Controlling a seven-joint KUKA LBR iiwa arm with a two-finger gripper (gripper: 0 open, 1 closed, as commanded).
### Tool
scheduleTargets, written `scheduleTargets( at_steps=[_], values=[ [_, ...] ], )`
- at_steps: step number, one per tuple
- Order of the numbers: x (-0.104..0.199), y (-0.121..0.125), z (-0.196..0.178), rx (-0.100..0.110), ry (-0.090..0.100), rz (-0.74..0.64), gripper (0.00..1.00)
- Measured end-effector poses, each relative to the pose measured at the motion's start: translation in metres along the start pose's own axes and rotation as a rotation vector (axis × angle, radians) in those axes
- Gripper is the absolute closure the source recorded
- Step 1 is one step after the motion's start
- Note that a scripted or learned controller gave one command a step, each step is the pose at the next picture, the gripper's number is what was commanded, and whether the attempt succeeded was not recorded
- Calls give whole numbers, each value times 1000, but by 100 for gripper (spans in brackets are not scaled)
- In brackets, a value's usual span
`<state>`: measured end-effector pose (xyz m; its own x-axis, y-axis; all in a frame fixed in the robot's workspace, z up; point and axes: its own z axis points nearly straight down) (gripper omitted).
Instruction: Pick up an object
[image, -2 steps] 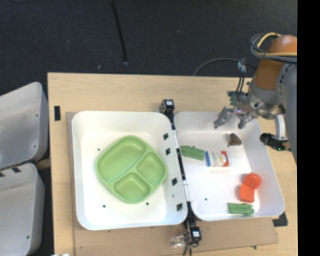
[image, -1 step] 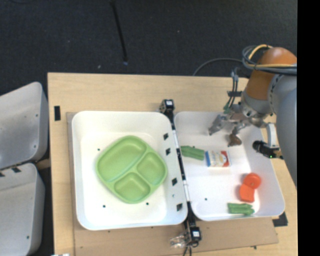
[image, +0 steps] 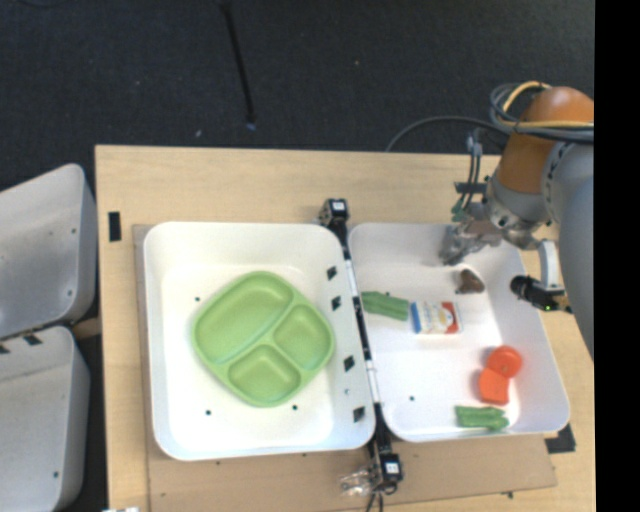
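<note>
The right bin (image: 420, 405) holds several small objects. A green stick-shaped piece (image: 385, 305) lies near its left wall, with a small white and red box (image: 436, 318) beside it. A dark brown lump (image: 470, 282) sits further back. An orange cup-like piece (image: 499, 374) and a second green piece (image: 481, 417) lie toward the front right. My gripper (image: 461, 247) hangs over the back of the right bin, just behind and slightly left of the brown lump. I see nothing held in it.
The left bin (image: 170, 400) carries a light green divided plate (image: 262, 338). A hinge strip with black clips (image: 352, 330) runs between the two bins. The grey arm with its orange band (image: 545, 120) comes in from the right above the bin's back corner.
</note>
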<state>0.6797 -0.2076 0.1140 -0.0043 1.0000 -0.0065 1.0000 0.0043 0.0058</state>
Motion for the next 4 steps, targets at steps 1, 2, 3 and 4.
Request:
scheduleTargets(
  at_steps=[1,2,3,4],
  values=[
    [-2,-1,-44,1,4,5,100],
    [-13,1,-95,0,4,10,100],
    [-14,2,-146,0,4,6,100],
    [39,3,-154,3,7,-2,100]
  ],
)
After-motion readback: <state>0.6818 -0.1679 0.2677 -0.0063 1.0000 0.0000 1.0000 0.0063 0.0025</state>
